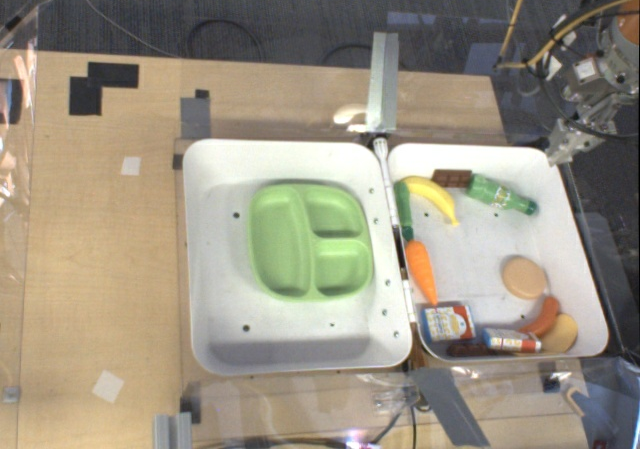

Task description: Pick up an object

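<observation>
Gripper (568,142), grip state indiscernible, hovers beyond right white bin (590,267)'s far corner, near green plastic bottle (502,196) and yellow banana (436,196).

A: Wooden bench (100,267), two white bins on it. Left bin (200,337) at 9 o'clock, right bin (585,267) at 3, rims touching.

B: Yep, black tape patches (100,85) at 10 o'clock, white squares (108,385) toward 8.

From my remote station: even, bright overhead light. The left bin (205,237) shows soft shadow along its near wall. Glare streaks the clear panel (15,137) at far left. Focus is slightly soft throughout.
</observation>
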Controlling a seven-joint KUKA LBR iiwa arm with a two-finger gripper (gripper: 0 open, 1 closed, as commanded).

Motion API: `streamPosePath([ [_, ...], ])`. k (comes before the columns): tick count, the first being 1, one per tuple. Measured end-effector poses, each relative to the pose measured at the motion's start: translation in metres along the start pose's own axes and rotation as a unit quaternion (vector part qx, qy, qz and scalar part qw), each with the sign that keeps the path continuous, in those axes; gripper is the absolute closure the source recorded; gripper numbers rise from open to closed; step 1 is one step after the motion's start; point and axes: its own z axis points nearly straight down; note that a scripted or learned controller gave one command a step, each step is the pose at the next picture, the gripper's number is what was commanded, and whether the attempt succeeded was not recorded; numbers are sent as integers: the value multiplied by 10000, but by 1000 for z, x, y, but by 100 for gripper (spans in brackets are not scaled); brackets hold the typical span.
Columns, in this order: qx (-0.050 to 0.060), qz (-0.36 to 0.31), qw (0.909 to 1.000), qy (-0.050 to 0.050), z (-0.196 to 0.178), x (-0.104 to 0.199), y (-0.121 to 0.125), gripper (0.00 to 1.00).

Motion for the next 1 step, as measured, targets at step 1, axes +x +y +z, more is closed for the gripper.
streamPosePath([
  [1,-21,-1667,9860,-13,44,-2,1,100],
])
